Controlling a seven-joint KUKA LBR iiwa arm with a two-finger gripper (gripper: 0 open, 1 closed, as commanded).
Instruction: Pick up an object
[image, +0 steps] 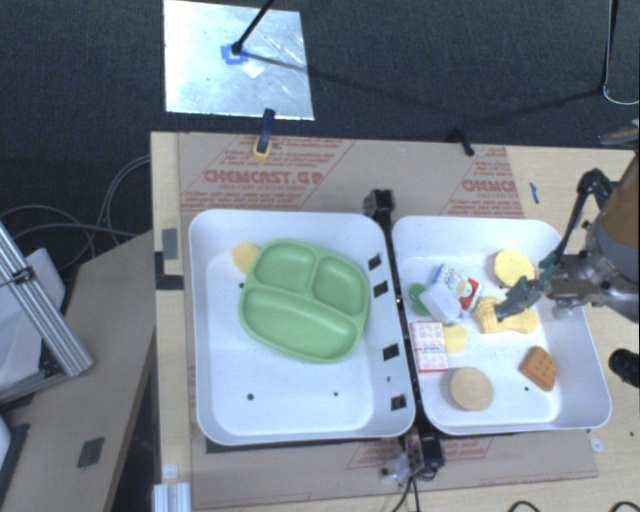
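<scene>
White right bin (585, 400) crowded near its centre, gripper (517, 297) low over yellow toy food (503, 318), finger spread unclear, grip untellable, cardboard (300, 170) printed CHEMCAST GP.

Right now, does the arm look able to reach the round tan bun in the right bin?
Probably yes. The pincer hangs over the right bin, and the round tan bun lies apart from its neighbours, uncovered.
</scene>
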